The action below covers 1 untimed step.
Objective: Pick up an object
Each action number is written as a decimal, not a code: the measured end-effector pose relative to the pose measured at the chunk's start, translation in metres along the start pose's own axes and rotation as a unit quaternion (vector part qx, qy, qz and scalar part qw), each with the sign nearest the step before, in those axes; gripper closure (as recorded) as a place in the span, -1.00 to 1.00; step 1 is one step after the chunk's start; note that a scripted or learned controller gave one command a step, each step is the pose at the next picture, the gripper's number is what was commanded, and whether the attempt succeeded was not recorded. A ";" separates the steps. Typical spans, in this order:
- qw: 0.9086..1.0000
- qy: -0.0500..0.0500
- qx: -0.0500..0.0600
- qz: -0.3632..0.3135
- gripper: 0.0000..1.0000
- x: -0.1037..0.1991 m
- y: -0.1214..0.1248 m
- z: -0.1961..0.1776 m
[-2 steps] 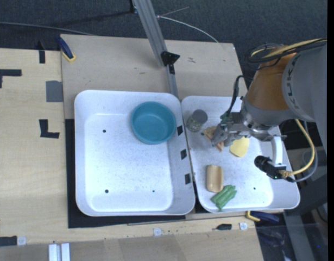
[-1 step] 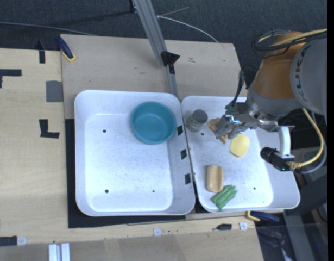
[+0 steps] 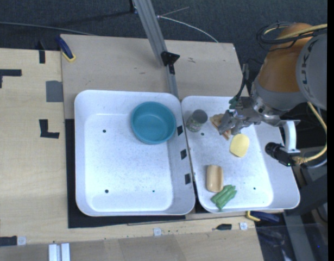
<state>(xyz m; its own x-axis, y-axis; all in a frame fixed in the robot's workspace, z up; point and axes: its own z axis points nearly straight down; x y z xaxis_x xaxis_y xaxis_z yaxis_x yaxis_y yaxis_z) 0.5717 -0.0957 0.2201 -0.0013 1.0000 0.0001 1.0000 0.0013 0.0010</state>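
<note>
Open floor btwn yellow obj (image 3: 239, 145) & bread roll (image 3: 213, 178)

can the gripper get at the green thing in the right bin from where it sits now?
Probably yes. The green object lies near the right bin's front edge, close beside the tan piece, with open floor on its other side. The gripper hovers further back, by the yellow object, with nothing tall between them.

A blue bowl (image 3: 153, 122) sat in the left bin (image 3: 96, 197). In the right bin (image 3: 281, 197) lay a grey cup (image 3: 197, 119), a yellow piece (image 3: 239, 145), a tan block (image 3: 213, 178) and a green piece (image 3: 224, 196). The gripper (image 3: 230, 125) hung just above the yellow piece.
</note>
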 end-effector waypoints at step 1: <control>1.000 0.001 0.002 -0.002 1.00 0.043 -0.007 -0.001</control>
<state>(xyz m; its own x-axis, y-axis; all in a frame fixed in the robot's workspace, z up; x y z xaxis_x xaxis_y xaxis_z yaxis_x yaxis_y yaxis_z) 0.5649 -0.0532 0.2214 -0.0044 1.0000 0.0011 1.0000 0.0044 -0.0026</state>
